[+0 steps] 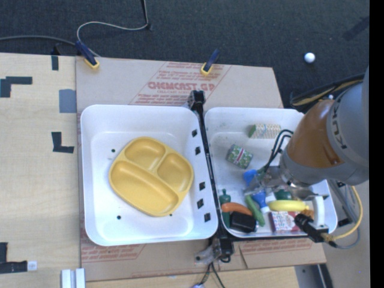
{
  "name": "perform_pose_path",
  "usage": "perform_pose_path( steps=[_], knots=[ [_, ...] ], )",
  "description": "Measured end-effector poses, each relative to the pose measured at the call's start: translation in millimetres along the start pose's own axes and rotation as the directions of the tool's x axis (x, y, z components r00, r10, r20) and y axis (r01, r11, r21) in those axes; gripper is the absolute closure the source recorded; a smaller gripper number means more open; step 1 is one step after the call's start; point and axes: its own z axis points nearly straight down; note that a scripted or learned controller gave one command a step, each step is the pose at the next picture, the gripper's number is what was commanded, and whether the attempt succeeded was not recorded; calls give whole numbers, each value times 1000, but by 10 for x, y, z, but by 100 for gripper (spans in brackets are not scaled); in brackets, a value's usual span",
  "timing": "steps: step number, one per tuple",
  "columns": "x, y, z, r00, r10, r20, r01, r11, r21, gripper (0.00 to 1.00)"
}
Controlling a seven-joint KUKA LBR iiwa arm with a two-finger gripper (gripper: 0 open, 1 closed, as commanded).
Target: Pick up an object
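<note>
A grey arm [336, 143] with an orange band reaches in from the right and bends down over the right bin [223, 120], its gripper [264, 182] low among a heap of small objects: a yellow banana [289, 206], an orange carrot [235, 208], a green can [239, 155] and a black item [243, 222]. Whether the gripper is open or closed cannot be told. The left bin [90, 161] holds a yellow divided plate [151, 175], and the cardboard [174, 86] beneath reads "CHEMCAST GP" in red.
</note>
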Motion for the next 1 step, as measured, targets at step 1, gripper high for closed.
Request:
perform_pose_path(
  steps=[1],
  knots=[
    [578,-130,-887,1000,-2,-2,2,1000,4,100]
  ],
)
